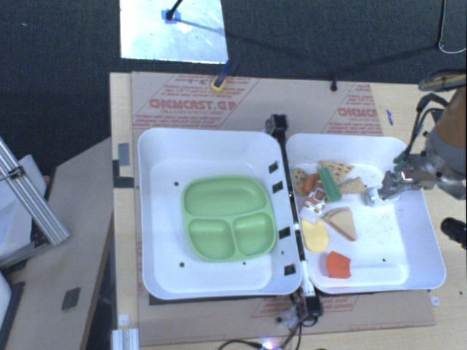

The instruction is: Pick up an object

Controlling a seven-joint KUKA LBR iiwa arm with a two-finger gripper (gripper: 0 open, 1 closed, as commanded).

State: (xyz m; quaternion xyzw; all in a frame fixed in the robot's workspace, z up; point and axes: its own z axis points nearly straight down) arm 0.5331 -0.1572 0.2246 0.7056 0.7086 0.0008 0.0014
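Over the right bin, pincer (373, 195): low near the right-hand side; you cannot tell its opening or any hold.
Nearest items: tan wedge (342, 223), green block (330, 184).
Further: yellow piece (315, 235), orange block (338, 265).
Left bin (160, 159): green divided plate (228, 218).

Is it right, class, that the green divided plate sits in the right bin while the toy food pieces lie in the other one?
Not quite. The camera view shows the green divided plate in the left bin; the toy food pieces lie in the right bin.
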